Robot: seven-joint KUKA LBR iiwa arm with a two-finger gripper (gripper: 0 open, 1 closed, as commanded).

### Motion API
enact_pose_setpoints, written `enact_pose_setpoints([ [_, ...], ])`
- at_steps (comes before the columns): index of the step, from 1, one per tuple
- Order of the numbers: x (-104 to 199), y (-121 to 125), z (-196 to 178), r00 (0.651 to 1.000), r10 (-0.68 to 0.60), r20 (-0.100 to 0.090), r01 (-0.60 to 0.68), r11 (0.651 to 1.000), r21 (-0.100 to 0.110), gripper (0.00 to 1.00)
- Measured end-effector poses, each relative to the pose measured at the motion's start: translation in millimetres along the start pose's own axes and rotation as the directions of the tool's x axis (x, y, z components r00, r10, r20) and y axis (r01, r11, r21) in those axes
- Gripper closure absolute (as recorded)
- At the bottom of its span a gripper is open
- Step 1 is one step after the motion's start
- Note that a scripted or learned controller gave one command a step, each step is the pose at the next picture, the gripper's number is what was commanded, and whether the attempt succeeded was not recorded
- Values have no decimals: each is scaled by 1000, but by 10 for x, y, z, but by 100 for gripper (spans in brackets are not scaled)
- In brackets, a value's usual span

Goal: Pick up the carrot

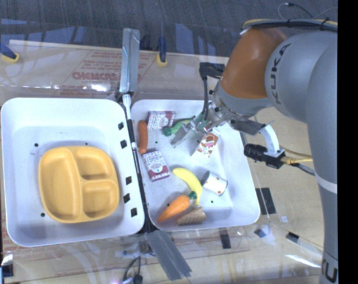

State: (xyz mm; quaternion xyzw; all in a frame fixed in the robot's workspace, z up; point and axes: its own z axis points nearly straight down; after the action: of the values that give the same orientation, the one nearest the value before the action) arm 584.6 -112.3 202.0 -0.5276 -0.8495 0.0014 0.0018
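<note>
The carrot (174, 207), orange with a green top, lies near the front edge of the right bin (241, 164), pointing toward the front left. My gripper (189, 130) hangs over the back middle of that bin, well behind the carrot and apart from it. It sits just above a green item (177, 124) and beside a small white and red packet (207, 145). Nothing that I can see is held.
A banana (189, 181), a white cup (215, 184) and a brown cone-like piece (191, 218) crowd the carrot. Two red packets (161, 119) (155, 165) and an orange-red sausage (143, 136) lie at the bin's left. A yellow divided plate (78, 182) rests in the left bin (13, 158).
</note>
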Motion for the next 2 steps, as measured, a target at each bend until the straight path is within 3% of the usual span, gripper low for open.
enact_pose_setpoints([
  [1, 243, 106, -115, 999, 35, 2, -35, 999, -3, 0],
  [2, 659, -470, 117, 993, 121, 0, -121, 993, 0, 0],
])
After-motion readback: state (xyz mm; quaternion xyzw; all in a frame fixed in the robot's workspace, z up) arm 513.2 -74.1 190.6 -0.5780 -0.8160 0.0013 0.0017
